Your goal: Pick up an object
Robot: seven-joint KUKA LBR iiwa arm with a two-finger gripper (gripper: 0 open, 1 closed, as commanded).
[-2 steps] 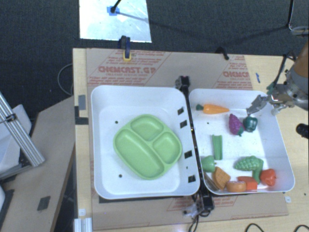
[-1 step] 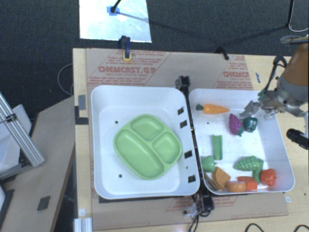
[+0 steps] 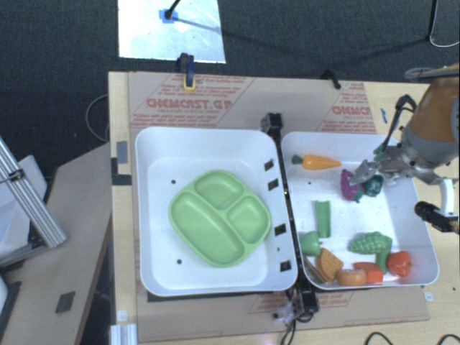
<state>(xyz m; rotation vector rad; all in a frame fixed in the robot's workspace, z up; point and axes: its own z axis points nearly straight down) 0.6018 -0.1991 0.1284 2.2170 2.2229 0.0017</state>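
Near the right bin's (image 3: pixel 430 250) back edge, my claw (image 3: pixel 368 172) hovers at the purple toy (image 3: pixel 350 185); grip indiscernible, so I descend squarely.

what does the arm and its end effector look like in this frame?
Grey arm with a broad orange band above the wrist. A dark cable loops beside it. The gripper is metallic grey with dark fittings. No legible markings at this resolution.
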